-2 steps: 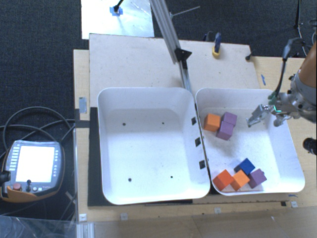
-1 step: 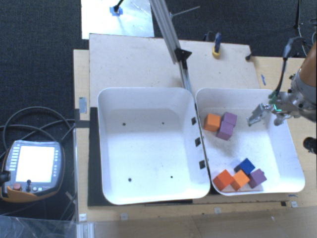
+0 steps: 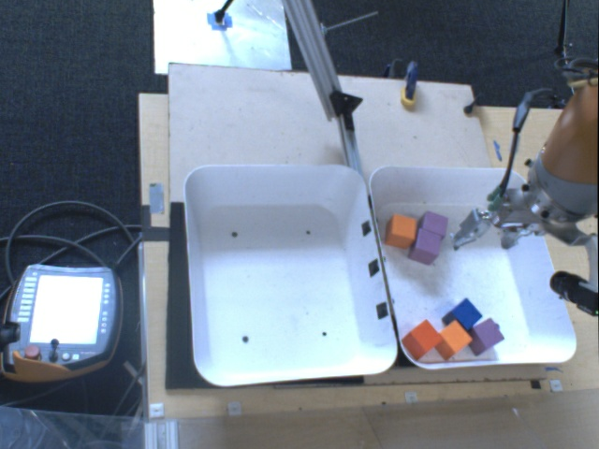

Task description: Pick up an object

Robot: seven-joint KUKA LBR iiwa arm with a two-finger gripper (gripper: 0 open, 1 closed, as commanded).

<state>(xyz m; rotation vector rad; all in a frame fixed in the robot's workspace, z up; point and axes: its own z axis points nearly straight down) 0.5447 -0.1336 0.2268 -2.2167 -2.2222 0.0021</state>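
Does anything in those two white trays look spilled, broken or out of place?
Nothing stands out. The blocks sit in two tidy clusters in the right bin: orange and purple near its top left, and mixed colours at its front edge. The gripper hangs nearby.

Orange cube [image 3: 402, 230] and purple blocks [image 3: 430, 237] are lying touching mid-bin; blue [image 3: 462, 313], orange [image 3: 423, 339], purple [image 3: 486, 335] cubes are clustering at front wall.

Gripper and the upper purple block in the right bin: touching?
Apart. The camera view shows bare white bin floor between the gripper and the purple block.
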